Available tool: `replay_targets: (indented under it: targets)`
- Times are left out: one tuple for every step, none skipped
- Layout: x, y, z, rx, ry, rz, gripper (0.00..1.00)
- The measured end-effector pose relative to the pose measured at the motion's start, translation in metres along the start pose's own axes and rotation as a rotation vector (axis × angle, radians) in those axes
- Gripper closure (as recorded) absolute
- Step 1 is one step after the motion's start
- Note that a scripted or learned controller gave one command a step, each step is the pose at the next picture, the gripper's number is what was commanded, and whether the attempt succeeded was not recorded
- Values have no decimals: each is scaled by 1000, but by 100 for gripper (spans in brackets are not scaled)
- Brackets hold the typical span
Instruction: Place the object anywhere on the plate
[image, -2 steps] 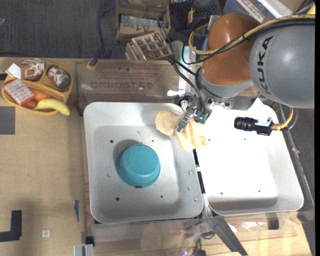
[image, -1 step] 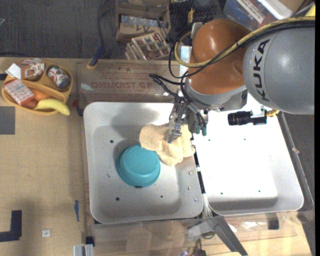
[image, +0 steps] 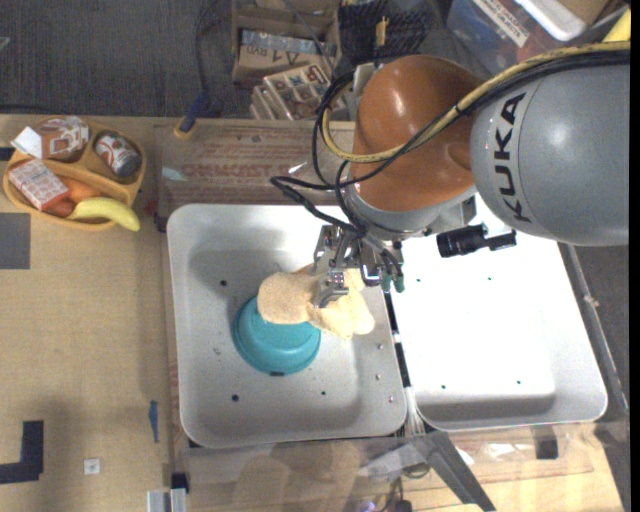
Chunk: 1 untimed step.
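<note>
Care matters now, since the pale flat object (image: 300, 298) lies half on the teal plate (image: 277, 345) in the left bin (image: 200, 250), at its 1 o'clock edge, so releasing nearer the centre seems wiser, though whether the jaws of the gripper (image: 335, 285) pinch it I cannot tell.

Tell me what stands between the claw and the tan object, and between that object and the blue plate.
Nothing visible does. The claw is right on the tan object, which already partly overlaps the blue plate in the left bin. A second tan piece sits on the plate.
</note>
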<state>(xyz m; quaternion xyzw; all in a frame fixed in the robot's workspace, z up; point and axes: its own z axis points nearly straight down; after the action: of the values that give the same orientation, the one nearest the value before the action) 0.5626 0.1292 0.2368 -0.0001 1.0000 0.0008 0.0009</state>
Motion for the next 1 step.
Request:
replay_targets:
  targets:
    - [36,34,8,0,1,-4,100]
